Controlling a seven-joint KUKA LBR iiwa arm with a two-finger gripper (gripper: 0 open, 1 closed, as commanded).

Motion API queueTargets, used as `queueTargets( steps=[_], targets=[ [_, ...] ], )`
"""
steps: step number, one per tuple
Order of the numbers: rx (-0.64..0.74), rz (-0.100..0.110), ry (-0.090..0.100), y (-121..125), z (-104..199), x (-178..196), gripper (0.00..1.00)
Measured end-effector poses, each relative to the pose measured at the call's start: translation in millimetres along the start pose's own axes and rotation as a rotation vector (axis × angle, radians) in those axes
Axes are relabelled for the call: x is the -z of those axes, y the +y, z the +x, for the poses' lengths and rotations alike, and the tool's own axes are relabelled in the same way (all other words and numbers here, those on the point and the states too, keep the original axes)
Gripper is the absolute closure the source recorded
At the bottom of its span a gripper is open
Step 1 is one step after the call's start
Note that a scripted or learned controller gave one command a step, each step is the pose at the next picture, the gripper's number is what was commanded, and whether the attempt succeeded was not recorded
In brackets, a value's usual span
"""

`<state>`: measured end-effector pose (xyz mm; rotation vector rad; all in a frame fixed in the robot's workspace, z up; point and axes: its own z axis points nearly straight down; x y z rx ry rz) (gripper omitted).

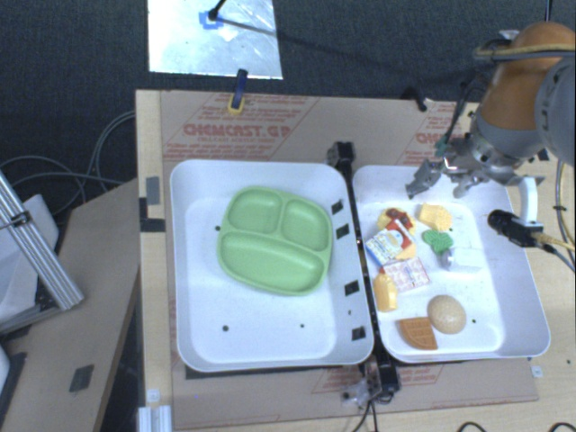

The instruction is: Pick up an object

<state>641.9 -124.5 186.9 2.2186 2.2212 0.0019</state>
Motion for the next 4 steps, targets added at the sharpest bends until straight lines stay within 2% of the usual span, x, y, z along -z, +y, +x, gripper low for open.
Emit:
queueTargets(
  steps=[1,2,3,4],
  targets=[
    [0.003,0.001,0.000,2.2,4.1,-40.2,0.00],
    [0.000,0.003,0.001,-6.3,5.0,-86.1,0.00],
    [0.001,-0.007,0.000,-2.0,5.4,-95.4,0.00],
    [0.000,-0.018,-0.001,0.6,5.1,-82.6,1.00]
  ],
)
